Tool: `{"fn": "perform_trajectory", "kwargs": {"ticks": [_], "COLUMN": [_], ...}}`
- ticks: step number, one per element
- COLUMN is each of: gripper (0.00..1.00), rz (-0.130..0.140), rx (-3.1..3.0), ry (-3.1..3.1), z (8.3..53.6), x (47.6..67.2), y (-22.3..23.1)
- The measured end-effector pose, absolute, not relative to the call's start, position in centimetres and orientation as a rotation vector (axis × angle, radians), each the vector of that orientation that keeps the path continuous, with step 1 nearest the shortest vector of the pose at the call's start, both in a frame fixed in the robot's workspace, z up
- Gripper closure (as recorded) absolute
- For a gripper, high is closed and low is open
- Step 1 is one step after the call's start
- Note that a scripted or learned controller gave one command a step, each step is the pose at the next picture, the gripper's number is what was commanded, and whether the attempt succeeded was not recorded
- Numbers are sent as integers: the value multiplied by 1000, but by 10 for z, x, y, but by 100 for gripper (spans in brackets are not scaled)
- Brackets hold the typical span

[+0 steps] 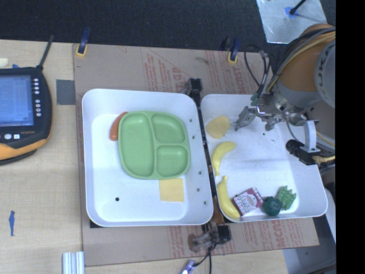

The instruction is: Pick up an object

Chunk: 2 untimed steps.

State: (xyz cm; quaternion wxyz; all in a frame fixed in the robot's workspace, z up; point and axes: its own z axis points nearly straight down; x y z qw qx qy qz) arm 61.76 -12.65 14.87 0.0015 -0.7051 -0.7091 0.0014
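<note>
Overhead, I saw the two-finger gripper [253, 117] poised over the far end of the right shallow white bin [305, 181] — fingers spread wide, nothing between them. Just beside it lay a pale yellow round chip [218, 127]; a yellow plastic banana [221, 153] sat nearer — both untouched. The green divided plate [154, 145] rested in the left white bin [97, 170].
</note>
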Motion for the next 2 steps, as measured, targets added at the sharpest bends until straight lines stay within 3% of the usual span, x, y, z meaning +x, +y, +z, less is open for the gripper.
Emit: {"fn": "perform_trajectory", "kwargs": {"ticks": [1, 2], "gripper": [0, 0], "rz": [7, 3], "rx": [-2214, -2219], "ry": [-2223, -2224], "z": [111, 192], "x": [515, 543], "y": [-94, -156]}}
